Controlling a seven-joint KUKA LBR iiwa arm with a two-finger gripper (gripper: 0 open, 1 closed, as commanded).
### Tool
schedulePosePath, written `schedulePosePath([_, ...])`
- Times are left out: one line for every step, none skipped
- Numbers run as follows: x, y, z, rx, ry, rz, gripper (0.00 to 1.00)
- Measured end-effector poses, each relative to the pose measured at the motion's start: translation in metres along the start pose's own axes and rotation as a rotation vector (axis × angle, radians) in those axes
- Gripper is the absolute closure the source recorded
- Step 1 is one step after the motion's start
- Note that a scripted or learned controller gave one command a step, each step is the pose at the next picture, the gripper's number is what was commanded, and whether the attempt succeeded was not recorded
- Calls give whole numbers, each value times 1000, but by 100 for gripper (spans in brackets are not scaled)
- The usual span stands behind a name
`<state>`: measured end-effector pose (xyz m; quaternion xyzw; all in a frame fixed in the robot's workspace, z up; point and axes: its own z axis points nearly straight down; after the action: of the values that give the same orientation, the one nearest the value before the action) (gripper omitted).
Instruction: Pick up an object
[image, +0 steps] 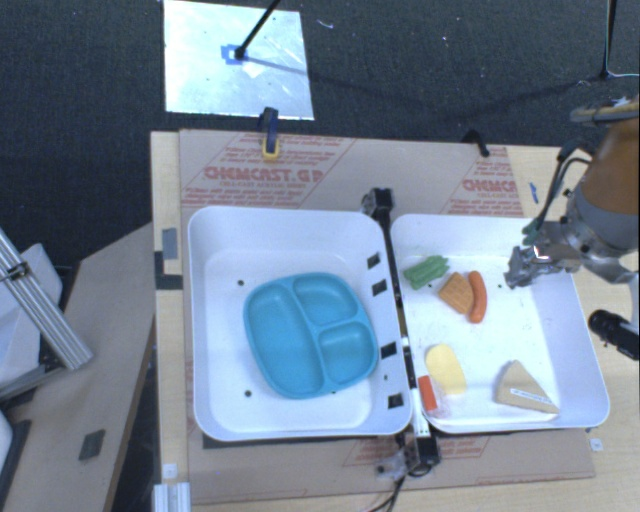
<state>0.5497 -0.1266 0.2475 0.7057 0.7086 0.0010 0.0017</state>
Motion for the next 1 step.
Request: schedulePosePath([53, -2, 14, 2, 3, -5, 100])
